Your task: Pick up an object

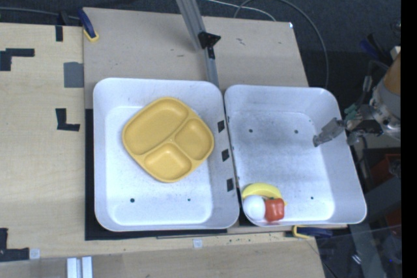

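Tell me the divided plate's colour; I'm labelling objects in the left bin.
Yellow all over. The divided plate shows clearly in the camera view, lying in the left bin.

Yellow divided plate (168, 139) (left bin); small toys (264, 203) right bin's near-left corner.

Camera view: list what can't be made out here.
- Gripper: small and dark over the right bin's far side; finger state unreadable.
- Arm: cut off by the picture's right edge.
- Yellow, white and red objects: bunched in the right bin's near corner, too small to identify.
- Yellow divided plate's underside: hidden against the left bin.
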{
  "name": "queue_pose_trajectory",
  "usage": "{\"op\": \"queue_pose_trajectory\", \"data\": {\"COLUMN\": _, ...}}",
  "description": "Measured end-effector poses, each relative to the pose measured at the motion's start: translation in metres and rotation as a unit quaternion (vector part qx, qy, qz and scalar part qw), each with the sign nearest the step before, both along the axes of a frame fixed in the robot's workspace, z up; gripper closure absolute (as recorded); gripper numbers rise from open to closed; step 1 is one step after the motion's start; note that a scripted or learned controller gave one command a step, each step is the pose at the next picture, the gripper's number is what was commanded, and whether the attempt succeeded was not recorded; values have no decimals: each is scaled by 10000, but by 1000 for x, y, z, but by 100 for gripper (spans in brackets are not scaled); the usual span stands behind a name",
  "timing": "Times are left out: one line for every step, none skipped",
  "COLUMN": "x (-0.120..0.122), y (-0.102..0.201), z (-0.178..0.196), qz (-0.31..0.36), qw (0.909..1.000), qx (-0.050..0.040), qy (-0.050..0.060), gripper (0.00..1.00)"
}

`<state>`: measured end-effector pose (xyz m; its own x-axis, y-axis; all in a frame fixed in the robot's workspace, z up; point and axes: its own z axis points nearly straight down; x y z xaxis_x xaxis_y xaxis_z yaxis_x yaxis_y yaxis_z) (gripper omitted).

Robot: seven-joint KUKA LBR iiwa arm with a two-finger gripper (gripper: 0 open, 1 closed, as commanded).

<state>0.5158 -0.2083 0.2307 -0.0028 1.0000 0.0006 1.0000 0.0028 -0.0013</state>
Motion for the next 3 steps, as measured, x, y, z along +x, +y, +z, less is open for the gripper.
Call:
{"op": "queue_pose_trajectory", "data": {"x": 0, "y": 0, "z": 0, "qz": -2, "qw": 10000, "qx": 1, "qy": 1, "gripper": 0}}
{"op": "queue_pose_trajectory", "data": {"x": -10, "y": -1, "z": -50, "qz": -10, "qw": 10000, "qx": 4, "qy": 26, "gripper": 0}}
{"op": "queue_pose_trajectory", "data": {"x": -7, "y": -1, "z": -113, "qz": -7, "qw": 10000, "qx": 7, "qy": 35, "gripper": 0}}
